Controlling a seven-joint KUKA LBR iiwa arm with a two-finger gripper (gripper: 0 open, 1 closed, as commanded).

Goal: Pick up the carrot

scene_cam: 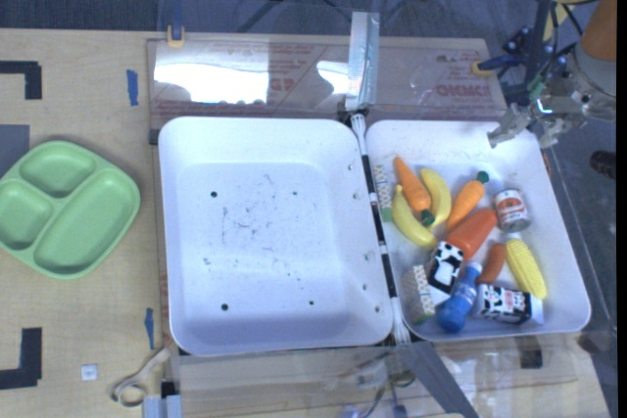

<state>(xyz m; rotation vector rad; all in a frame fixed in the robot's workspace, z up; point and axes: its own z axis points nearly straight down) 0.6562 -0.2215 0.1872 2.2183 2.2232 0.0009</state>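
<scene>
Broadly, the wooden tabletop [78, 73] carries two shallow white plastic bins: the left bin [186, 147] and the right bin [568, 294], which is crowded with toy food. Off to the left lies a green sectioned plate [65, 208]. Over the right bin's far right corner hangs the arm's tool [517, 126]; I cannot tell its state. Smallest, an orange carrot with a green tip [467, 198] lies slanted beside a yellow banana [438, 195].
</scene>
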